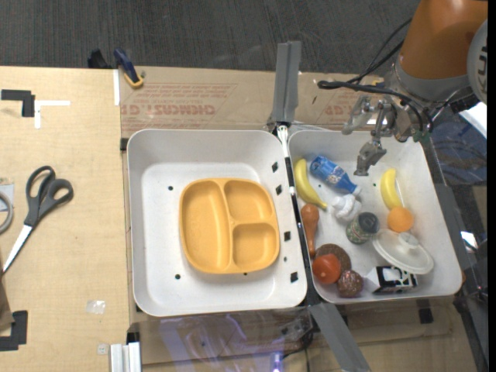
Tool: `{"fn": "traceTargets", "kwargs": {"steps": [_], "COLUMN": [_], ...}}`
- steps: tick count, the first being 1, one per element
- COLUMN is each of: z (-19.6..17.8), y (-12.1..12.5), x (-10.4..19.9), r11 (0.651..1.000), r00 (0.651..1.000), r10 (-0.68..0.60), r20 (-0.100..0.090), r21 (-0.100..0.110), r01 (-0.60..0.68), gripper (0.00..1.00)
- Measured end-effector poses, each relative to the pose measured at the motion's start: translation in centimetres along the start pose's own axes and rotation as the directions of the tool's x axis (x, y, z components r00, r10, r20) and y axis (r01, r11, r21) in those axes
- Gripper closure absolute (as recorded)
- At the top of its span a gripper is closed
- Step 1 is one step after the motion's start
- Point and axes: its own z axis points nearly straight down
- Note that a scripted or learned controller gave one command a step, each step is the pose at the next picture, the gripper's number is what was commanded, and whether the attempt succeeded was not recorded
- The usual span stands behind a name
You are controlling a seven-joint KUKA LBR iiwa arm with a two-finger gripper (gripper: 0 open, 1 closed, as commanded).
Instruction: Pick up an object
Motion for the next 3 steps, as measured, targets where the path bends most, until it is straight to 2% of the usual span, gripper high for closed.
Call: {"fn": "traceTargets", "kwargs": {"steps": [1, 2, 3], "z": [10.2, 12.6, 11.4], "y": [0.0, 0.0, -8.7], "x": [1.1, 4.1, 4.0], "r11": [0.967, 0.947, 0.925], "r00": [0.967, 0.947, 0.925], "r10": [0.254, 0.321, 0.381], "r20": [-0.001, 0.0, 0.004], "r21": [0.0, 0.0, 0.0], "r01": [-0.254, -0.321, -0.381], "gripper": [0.0, 0.0, 0.0]}}
